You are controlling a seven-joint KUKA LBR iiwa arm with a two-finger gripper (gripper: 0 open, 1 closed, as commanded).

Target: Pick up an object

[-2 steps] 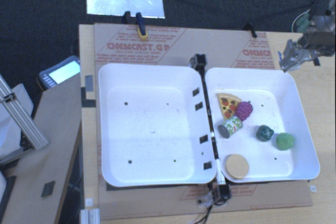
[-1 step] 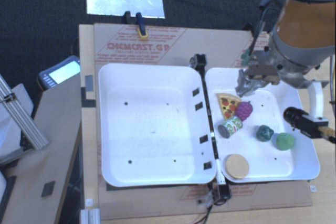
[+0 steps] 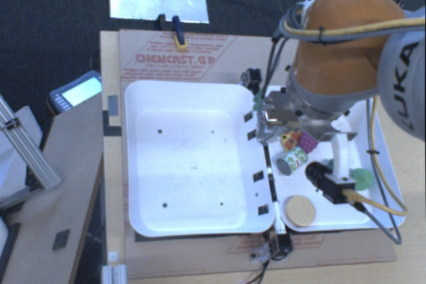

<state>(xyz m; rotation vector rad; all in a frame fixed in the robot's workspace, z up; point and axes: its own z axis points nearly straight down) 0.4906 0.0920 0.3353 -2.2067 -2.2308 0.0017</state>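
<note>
My gripper (image 3: 267, 124) hangs low over the left edge of the right bin (image 3: 383, 163), mostly hidden under the arm's orange band. Just right of it lie a small yellow and red item (image 3: 289, 140) and a magenta block (image 3: 307, 142). A small can with a green label (image 3: 291, 160) lies on its side below them. A round tan disc (image 3: 300, 210) rests flat near the bin's front edge. A pale green object (image 3: 363, 177) sits further right.
The left bin (image 3: 133, 143) stands beside the right one, their rims meeting under the gripper. Cardboard (image 3: 180, 56) lies beneath both bins. A wooden side table (image 3: 60, 163) with a small device is at the far left.
</note>
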